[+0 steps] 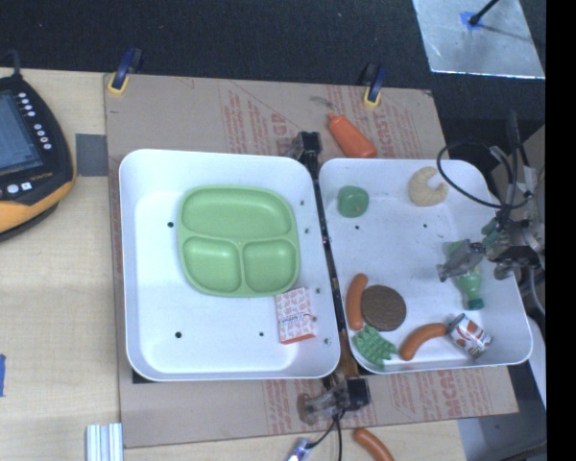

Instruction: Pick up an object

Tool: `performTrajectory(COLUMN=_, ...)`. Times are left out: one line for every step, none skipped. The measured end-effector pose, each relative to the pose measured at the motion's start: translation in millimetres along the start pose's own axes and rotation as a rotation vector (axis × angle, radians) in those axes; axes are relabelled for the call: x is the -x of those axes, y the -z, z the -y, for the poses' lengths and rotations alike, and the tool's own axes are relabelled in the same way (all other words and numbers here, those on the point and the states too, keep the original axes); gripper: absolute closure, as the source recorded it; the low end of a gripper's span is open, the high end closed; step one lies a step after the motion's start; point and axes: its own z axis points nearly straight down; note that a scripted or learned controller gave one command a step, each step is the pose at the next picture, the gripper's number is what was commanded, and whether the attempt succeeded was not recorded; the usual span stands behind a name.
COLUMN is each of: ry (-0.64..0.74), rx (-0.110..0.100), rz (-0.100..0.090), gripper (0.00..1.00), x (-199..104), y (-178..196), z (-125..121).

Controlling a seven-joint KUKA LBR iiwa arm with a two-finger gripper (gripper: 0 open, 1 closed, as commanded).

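At the right bin's far right edge we see our pincer (475, 257) hanging low over the floor of the right bin (413, 229), and we cannot tell its state. A small green bottle (471, 286) lies directly beneath it, long axis running roughly toward the near rim, so we judge the nearest pick is almost straight down.

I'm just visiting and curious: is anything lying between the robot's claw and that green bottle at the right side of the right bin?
Nothing visible does. The end effector sits right over the green bottle near the right bin's right wall. The small can and sausage lie nearer the front, off to the side.
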Motion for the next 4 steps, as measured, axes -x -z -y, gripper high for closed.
performTrajectory(ry=0.002, rx=-0.003, rz=0.002, gripper=0.0, x=49, y=-83, z=-67)
performTrajectory(ry=0.002, rx=-0.002, rz=0.001, gripper=0.0, x=52, y=-130, z=-113)
performTrajectory(ry=0.004, rx=-0.001, rz=0.003, gripper=1.0, x=54, y=-119, z=-113)
performTrajectory(ry=0.005, rx=-0.001, rz=0.003, gripper=0.0, x=54, y=-119, z=-113)
